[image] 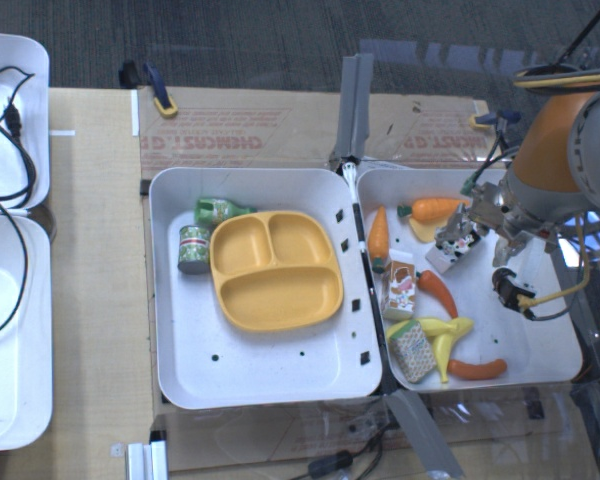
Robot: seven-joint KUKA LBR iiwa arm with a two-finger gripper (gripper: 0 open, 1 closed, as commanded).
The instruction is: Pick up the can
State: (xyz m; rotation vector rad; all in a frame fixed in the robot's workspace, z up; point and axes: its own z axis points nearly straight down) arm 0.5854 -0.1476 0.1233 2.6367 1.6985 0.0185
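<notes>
The can (193, 248) is lying in the left bin (170, 328), touching the yellow plate's (276, 268) left edge, just below a green bottle (218, 210). The end effector (460, 240) is hovering over the right bin (555, 353) among toy food; I cannot tell its opening. The approach is seemingly not begun: next, crossing the divider toward the can.

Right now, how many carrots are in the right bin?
3. One carrot stands along the bin's left wall, one lies near the far edge, one sits mid-bin beside the carton. The arm may hide more.
</notes>
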